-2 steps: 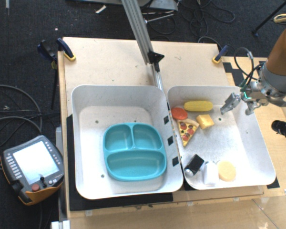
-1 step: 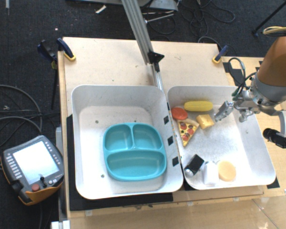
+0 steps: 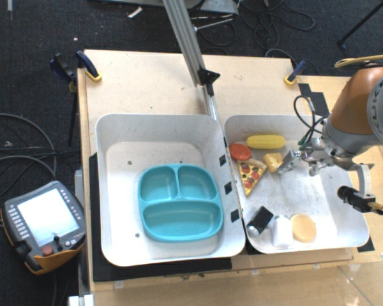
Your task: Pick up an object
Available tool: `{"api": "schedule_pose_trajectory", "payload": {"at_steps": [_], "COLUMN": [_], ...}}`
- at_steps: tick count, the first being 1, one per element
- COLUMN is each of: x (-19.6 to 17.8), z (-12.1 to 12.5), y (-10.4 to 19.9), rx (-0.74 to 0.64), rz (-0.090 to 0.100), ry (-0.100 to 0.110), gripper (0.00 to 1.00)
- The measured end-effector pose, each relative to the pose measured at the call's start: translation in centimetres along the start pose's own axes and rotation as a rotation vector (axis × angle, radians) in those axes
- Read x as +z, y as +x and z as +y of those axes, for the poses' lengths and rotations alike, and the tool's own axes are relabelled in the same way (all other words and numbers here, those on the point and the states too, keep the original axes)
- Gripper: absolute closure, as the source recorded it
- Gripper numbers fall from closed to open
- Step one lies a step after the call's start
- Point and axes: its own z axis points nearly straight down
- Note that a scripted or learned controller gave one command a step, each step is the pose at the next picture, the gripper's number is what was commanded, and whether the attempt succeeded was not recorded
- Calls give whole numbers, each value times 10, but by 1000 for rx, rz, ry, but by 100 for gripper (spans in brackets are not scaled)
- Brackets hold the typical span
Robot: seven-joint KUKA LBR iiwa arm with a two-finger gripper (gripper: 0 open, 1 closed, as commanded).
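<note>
Inside right bin point(image 3: 345, 234): gripper point(image 3: 292, 160) beside wedge-shaped yellow cheese point(image 3: 272, 161), triangular pizza slice point(image 3: 250, 174)

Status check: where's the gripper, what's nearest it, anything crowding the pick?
Gripper low over right bin, nothing seen between its fingers. Nearest: cheese wedge, just beside it. Pizza slice, tomato and corn cob crowd that corner.

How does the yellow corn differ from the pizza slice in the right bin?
The corn is plain yellow and long with rounded ends; the pizza slice is a triangle with red spots. The corn lies farther back, crosswise; the pizza slice points toward the front. Both lie flat in the right bin.
</note>
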Motion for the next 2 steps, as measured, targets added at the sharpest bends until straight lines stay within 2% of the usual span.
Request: {"api": "schedule_pose_trajectory", "payload": {"at_steps": [1, 2], "x": [15, 3], "z": [0, 1], "y": [1, 0], "rx": [-1, -1], "rz": [-2, -3], "ry": [-5, -8], "gripper": [0, 100]}}
